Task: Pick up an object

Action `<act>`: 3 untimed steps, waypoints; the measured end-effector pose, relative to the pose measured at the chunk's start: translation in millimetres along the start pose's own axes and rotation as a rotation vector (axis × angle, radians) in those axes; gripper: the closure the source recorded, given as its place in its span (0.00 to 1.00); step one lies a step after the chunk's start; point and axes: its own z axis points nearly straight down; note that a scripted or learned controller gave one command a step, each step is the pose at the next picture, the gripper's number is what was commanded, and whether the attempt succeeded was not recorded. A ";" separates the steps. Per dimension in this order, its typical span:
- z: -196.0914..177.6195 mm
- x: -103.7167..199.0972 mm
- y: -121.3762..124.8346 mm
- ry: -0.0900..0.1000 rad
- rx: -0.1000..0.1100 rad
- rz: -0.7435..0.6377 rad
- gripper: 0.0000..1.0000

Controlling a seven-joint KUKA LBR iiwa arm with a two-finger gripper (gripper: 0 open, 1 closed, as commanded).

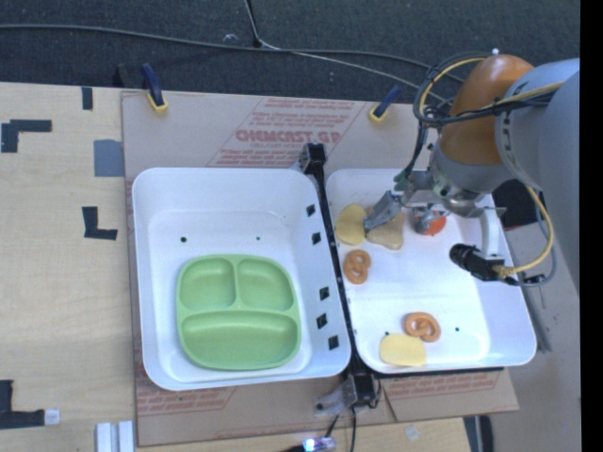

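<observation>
Robot gripper [384,213] hovers in the right bin [471,320], finger spread impossible to tell, beside a pale yellow food piece [351,223]; 2 pretzels [356,267] lie below it.

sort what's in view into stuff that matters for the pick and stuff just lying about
For the pick:
- gripper, down in the right bin
- yellow pieces
- tan piece
- pretzels
- small red item

Lying about:
- green divided plate in the left bin
- clamps
- black cable
</observation>
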 end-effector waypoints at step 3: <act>-3.6 8.1 9.7 0.001 -0.007 -0.001 1.00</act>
